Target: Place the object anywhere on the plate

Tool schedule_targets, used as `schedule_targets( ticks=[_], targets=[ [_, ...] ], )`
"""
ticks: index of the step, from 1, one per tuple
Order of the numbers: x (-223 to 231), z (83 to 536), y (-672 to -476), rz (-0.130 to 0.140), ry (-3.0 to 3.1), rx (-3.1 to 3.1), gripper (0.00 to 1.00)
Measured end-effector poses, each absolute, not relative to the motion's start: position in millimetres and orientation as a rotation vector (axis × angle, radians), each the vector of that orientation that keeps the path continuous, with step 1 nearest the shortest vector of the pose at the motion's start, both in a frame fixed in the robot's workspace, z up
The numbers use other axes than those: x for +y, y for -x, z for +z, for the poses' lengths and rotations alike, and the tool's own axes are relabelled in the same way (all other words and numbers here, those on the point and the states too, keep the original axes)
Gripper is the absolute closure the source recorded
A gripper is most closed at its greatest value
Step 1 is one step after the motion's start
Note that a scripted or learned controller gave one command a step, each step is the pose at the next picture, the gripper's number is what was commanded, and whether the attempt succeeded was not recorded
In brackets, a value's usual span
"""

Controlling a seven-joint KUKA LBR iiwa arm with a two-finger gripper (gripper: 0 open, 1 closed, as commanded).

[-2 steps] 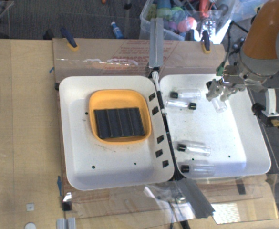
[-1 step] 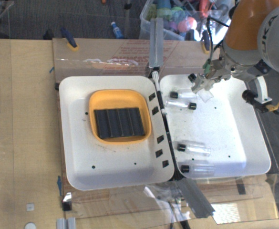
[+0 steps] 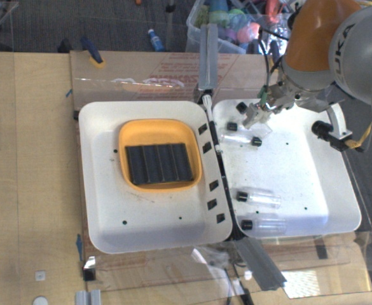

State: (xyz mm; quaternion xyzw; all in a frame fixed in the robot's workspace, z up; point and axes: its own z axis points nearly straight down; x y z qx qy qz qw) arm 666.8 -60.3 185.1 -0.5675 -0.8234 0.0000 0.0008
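Two white bins on the desk: fingers (image 3: 257,115), state unreadable, hover over the right bin (image 3: 313,189). Clear tube (image 3: 241,141) lies just below them, long axis crosswise; plate (image 3: 159,154) far left.

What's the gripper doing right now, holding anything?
Gripper: low over the right bin near a clear tube; open or closed cannot be told, no object seen held.
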Motion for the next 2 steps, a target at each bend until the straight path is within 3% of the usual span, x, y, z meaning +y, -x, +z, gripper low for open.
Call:
schedule_targets(
  ticks=[1, 2],
  targets=[
    [-9.1, 208.4, -667.4, -0.004, 1.648, -2.679, 1.00],
    [-9.1, 208.4, -667.4, -0.004, 1.648, -2.679, 0.00]
  ],
)
